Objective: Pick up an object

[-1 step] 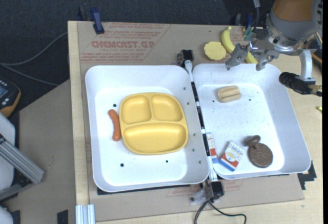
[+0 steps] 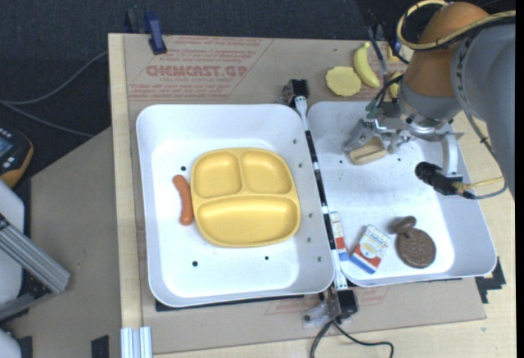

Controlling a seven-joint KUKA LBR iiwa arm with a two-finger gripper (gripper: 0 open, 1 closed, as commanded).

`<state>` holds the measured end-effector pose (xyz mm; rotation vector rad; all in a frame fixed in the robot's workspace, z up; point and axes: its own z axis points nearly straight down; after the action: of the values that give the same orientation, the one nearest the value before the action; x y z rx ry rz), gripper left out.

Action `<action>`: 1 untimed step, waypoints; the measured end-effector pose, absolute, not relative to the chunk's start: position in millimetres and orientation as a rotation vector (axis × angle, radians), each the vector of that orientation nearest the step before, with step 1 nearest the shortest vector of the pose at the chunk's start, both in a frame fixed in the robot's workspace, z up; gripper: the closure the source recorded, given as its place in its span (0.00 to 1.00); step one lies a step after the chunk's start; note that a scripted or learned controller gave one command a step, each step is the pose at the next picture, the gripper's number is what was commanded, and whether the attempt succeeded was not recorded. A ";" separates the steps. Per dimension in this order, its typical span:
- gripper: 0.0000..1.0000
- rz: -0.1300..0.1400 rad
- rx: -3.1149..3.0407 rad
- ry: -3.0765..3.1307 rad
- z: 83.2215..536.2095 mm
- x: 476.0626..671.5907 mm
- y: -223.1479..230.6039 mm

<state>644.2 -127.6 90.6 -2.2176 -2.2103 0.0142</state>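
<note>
In the right bin [image 2: 458, 262], a tan block like a piece of bread [image 2: 366, 154] lies near the back left corner. My gripper [image 2: 375, 133] hangs right over the block's far edge, with the grey arm and its orange band [image 2: 442, 53] behind it; whether it touches the block is unclear. A round brown cookie [image 2: 416, 248] with a smaller brown bit [image 2: 403, 225] lies at the front right. Beside them, a small white, red and blue carton [image 2: 372, 249] rests at the front left of this bin.
The left bin [image 2: 164, 266] holds a yellow divided plate [image 2: 244, 197] and an orange-red sausage [image 2: 185, 199] to its left. On the bench behind the right bin lie a banana [image 2: 365, 66] and a yellow disc [image 2: 344, 81]. A black cable end [image 2: 434, 177] hangs over the right bin.
</note>
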 end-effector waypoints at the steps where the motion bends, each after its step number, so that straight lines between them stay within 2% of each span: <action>1: 0.00 -0.002 -2.221 -2.225 83.8 667.1 -122.7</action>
<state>667.1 -122.7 83.8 -2.2209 -2.2246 -0.0017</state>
